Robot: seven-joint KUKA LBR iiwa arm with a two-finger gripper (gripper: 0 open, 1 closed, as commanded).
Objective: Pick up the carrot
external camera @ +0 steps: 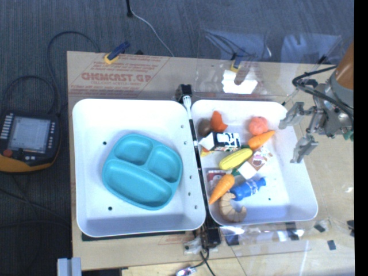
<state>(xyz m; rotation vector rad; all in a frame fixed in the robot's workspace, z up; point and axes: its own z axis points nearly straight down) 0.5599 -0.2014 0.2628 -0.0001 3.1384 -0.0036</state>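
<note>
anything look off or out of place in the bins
Nothing looks spilled or broken. The toys are heaped loosely in the right bin, with two carrots: one near the gripper, another lower down. The blue divided plate sits askew in the left bin.

The turquoise divided plastic tray (143,170) lies in the left shallow white bin (92,119). The right shallow white bin (299,203) holds two orange toy carrots: one (260,139) far right, the other (221,187) nearer, left of the blue toy bottle (249,188). The gripper (296,137) hovers over that bin's right rim.
</note>
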